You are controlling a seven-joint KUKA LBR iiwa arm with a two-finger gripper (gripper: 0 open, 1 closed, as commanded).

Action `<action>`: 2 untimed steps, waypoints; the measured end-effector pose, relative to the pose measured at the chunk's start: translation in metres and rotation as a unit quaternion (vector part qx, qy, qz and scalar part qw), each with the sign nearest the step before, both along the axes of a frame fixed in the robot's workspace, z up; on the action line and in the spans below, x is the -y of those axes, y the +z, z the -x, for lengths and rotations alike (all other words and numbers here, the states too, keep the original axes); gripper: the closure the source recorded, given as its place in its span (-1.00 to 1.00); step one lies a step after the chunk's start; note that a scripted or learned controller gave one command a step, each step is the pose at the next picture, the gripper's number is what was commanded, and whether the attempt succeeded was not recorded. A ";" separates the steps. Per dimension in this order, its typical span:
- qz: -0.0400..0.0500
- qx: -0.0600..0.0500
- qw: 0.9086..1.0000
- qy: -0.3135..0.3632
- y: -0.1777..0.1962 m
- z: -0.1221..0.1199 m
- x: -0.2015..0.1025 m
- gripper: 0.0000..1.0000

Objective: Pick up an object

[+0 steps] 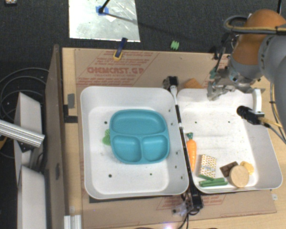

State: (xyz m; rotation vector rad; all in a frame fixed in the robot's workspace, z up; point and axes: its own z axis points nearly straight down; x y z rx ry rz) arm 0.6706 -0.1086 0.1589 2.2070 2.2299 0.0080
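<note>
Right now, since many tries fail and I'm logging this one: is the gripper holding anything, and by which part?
Nothing shows between the gripper; it hangs over the right bin's far edge, apart from the carrot.

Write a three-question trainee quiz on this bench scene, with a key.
1. True or false: the blue three-compartment plastic tray lies in the right white bin.
2. Which item lies along the right bin's left wall? A) orange toy carrot B) round tan wooden disc C) green stick
3. Fill in: the gripper is above the right bin's ____ edge.

Key: 1 false, it lies in the left white bin; 2 A; 3 far.
</note>
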 end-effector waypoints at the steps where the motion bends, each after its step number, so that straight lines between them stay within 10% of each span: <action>1: -0.001 0.000 1.000 0.001 0.028 0.001 -0.081 1.00; 2: 0.002 0.000 1.000 -0.007 0.081 0.001 0.003 1.00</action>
